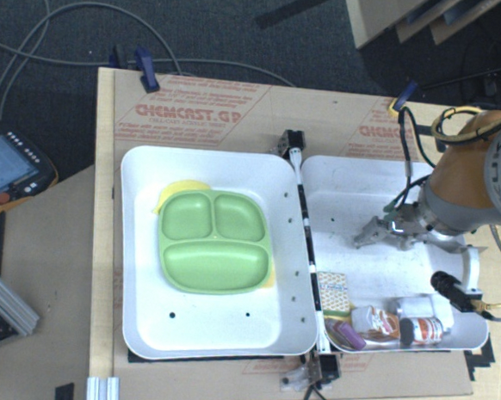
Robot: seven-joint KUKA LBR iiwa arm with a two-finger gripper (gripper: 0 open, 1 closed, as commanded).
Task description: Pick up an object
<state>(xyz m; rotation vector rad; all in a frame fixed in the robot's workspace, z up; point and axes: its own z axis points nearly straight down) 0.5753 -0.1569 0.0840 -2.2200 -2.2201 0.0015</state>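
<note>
Our gripper [370, 237], fingers seemingly pressed together on nothing, hovers mid-right; we risk missing the bottle [396, 324] lower right.

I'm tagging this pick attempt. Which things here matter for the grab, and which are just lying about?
In play: claw; right bin; small bottle, patterned packet, purple item.
Lying about: green divided plate, yellow item, left bin, handheld controller.
</note>
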